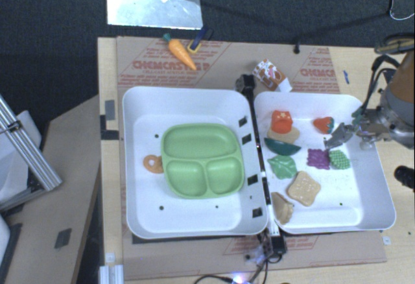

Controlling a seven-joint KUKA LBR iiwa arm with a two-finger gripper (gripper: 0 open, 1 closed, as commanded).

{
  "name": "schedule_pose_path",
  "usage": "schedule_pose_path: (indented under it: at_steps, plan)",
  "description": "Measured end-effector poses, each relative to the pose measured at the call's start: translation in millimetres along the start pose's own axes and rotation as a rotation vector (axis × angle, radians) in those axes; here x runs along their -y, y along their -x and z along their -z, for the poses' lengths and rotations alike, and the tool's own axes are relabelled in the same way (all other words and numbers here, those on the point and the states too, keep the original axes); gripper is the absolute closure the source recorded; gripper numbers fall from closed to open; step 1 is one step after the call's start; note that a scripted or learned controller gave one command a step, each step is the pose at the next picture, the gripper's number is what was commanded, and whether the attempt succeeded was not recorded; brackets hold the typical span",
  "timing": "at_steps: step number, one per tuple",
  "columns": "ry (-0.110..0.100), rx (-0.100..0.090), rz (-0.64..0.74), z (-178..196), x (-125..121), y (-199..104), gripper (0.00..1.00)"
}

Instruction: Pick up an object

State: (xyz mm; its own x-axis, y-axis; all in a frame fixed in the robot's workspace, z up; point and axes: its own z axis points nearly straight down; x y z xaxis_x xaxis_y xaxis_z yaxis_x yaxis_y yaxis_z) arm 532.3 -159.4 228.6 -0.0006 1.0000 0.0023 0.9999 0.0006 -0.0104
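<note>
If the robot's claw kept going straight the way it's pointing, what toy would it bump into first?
Probably the purple grapes. The claw points down and toward the left over the right bin, with the green toy close beside that line. Its height above them is hard to judge.

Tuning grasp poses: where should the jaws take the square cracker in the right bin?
Take the cracker across two opposite flat edges, coming straight down. It lies flat near the right bin's front with bare floor to its right; the tan piece crowds its left corner.

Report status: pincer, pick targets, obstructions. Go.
Pincer low over right bin, nothing seen held. Nearest: purple piece, green piece, red piece. Toys crowded together; orange ring beside green tray, left bin.
</note>
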Motion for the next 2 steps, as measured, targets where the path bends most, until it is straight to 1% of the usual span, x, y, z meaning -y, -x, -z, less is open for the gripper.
schedule_pose_path:
  at_steps: [1,2]
  plan:
    - [0.012,0.003,0.003,6,-3,0,0.00]
    - [0.008,0.002,0.001,-56,-4,2,0.00]
